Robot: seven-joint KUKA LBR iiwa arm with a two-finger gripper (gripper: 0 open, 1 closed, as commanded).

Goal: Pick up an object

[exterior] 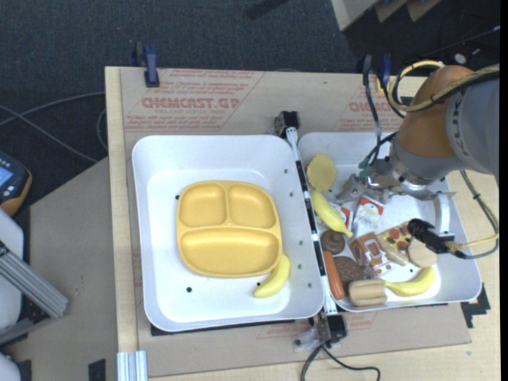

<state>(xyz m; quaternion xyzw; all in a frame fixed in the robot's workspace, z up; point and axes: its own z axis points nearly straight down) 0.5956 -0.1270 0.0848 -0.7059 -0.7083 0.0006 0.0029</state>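
- Grey round arm (468, 125) hangs over the right bin (470, 282). Its gripper (359, 189) is down among the toy food (373, 248); wide or narrow, I cannot tell.
- Smooth yellow plate (228, 228) with three dips lies in the left bin (151, 213).
- Curved banana (274, 280) touches the plate.

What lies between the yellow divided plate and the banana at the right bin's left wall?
In the camera view, bare bin floor and the two bins' adjoining walls separate the yellow divided plate from that banana.

Two white bins (159, 213), one yellow tray (228, 228), three bananas (274, 280).
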